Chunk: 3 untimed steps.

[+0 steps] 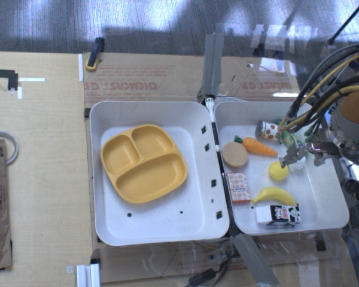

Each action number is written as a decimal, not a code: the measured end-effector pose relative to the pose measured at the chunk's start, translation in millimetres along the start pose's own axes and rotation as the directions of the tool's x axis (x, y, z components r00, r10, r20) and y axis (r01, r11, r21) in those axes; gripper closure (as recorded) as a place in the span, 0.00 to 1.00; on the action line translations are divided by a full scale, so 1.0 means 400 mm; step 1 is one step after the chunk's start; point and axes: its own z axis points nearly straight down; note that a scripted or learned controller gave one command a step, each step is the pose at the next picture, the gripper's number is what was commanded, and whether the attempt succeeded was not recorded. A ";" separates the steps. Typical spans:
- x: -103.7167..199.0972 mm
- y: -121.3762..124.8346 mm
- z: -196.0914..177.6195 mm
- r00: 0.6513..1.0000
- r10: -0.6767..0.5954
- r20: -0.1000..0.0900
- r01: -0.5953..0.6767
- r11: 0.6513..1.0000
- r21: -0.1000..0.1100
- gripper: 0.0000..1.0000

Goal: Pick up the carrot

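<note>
The gripper hangs at the right of the frame, inside the right bin, with its tip low over the yellow lemon. I cannot tell from this slanted view what state the gripper is in, because its metal parts are small and mix with the cables behind. Nothing is visibly between them, so I judge that the gripper carries nothing.

The carrot lies just to the left of the gripper, in the upper middle part of the right bin. It is flat on the bin floor, with its thick end and green top toward the left and its thin end pointing to the lower right, near the gripper tip. It seems not yet lifted.

Around the carrot there is a round tan disc close at its left, a small can just above it, and the lemon below its thin end. Lower in the bin are a pink box, a banana and a small carton. The left bin holds a yellow divided plate.

I judge the step in hand is the approach to the carrot. The next move calls for a small shift to the upper left, so that the gripper stands over the middle of the carrot and across its long axis, and then a descent without pushing the can or the lemon.
</note>
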 end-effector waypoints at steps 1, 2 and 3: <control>0.142 0.126 0.261 0.996 0.092 0.000 -0.092 0.996 0.000 0.00; -0.020 0.267 0.068 0.980 0.198 0.002 -0.198 0.980 -0.003 0.00; 0.168 0.224 0.053 0.998 0.056 0.002 -0.056 0.998 -0.002 0.00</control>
